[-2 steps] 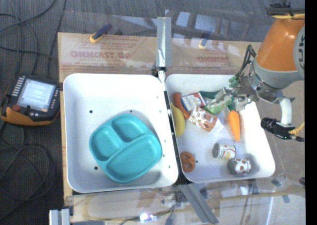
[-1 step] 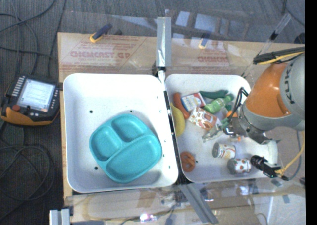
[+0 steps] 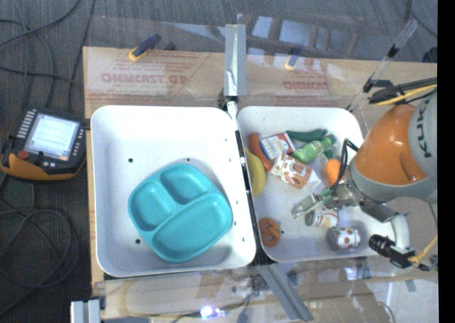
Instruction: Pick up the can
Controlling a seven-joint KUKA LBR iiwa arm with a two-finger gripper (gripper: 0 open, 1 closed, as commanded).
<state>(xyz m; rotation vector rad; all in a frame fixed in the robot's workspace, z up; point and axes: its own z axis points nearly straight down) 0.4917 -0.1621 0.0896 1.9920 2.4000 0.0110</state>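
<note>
The can is silver with a red mark and lies on its side near the front right corner of the right bin. My gripper hangs over the right bin's middle, pointing left, just up and left of the can and apart from it. A small white and orange object lies right under the gripper, between it and the can. The arm's orange band and grey wrist cover the bin's right side.
The right bin also holds a banana, a patterned carton, a green bottle, an orange piece and a brown round item. A teal divided plate lies in the left bin.
</note>
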